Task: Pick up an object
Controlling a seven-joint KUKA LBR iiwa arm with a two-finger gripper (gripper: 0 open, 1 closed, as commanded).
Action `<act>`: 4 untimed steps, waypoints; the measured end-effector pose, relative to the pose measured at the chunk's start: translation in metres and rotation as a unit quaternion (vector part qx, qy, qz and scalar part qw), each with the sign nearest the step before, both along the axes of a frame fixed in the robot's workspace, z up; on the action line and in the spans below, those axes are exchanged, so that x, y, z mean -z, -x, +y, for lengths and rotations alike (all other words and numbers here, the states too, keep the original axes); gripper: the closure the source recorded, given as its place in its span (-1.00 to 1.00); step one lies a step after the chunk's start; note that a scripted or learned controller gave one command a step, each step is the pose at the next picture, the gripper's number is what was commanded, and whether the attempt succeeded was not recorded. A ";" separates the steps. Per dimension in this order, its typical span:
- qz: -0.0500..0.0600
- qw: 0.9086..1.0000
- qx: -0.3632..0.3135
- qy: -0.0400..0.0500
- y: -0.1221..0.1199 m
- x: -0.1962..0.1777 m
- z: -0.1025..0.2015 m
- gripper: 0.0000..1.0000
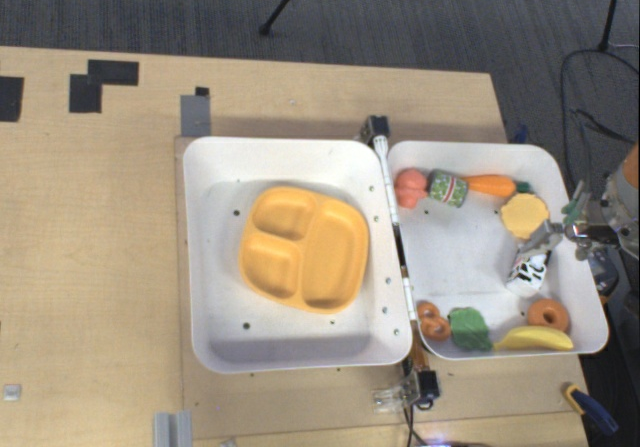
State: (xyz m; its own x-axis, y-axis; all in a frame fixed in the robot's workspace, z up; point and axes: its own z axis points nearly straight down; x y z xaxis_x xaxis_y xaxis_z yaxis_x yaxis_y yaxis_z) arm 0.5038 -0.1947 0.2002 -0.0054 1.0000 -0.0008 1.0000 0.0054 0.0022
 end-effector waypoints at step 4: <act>0.002 0.976 0.219 0.000 -0.159 0.115 0.058 -1.00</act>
